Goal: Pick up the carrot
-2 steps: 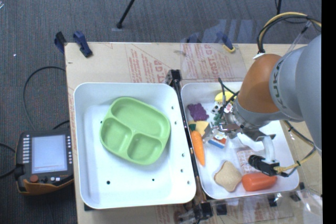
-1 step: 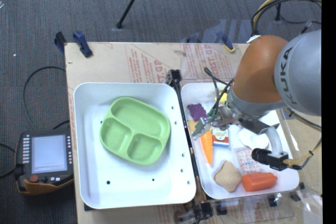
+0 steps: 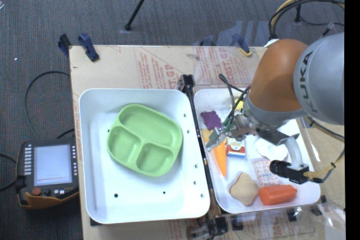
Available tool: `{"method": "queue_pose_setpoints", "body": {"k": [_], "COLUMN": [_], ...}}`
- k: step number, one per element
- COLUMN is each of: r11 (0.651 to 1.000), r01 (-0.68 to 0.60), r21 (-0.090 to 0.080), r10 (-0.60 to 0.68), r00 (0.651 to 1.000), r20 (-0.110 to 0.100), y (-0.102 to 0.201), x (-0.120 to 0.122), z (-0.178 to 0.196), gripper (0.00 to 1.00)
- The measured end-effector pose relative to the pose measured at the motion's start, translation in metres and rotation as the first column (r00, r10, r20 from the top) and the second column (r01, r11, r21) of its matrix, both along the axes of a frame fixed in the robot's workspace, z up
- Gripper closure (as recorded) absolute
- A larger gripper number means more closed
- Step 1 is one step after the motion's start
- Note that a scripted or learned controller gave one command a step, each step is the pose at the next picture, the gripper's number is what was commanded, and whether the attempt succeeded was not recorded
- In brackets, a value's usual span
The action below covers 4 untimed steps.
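The carrot point(image 3: 221, 161) is an orange cone lying in the right bin point(image 3: 313, 195), close to its left wall, with the tip pointing toward the front. My gripper point(image 3: 218, 139) hangs right over the carrot's thick upper end, under the grey arm and its orange band point(image 3: 277, 82). The gripper's tip overlaps that end of the carrot, and the arm hides the bin's back part.
Around the carrot in the right bin are a purple piece point(image 3: 211, 119), a small red-and-white box point(image 3: 237, 148), a bread slice point(image 3: 243, 188), a red-orange item point(image 3: 277, 194) and a pale packet point(image 3: 262, 169). A green divided plate point(image 3: 145, 140) rests in the left bin point(image 3: 93, 177).
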<state>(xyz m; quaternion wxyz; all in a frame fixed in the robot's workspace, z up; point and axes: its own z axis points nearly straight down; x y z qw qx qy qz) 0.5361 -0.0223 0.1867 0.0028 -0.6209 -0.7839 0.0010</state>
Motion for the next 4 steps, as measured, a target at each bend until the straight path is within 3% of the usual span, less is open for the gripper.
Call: {"method": "queue_pose_setpoints", "body": {"k": [1, 2, 3, 4], "r11": [0.91, 0.801, 0.606, 0.658], "r01": [0.415, 0.599, 0.795, 0.753], "r21": [0.001, -0.003, -0.005, -0.007], "r10": [-0.415, -0.599, -0.795, -0.753], "r00": [0.91, 0.801, 0.606, 0.658], "r20": [0.001, -0.004, 0.001, -0.005], "y": [-0.101, -0.061, -0.058, -0.058], "x": [-0.054, -0.013, 0.083, 0.034], "z": [-0.097, -0.101, -0.099, -0.101], "gripper": [0.0, 0.0, 0.0, 0.0]}}
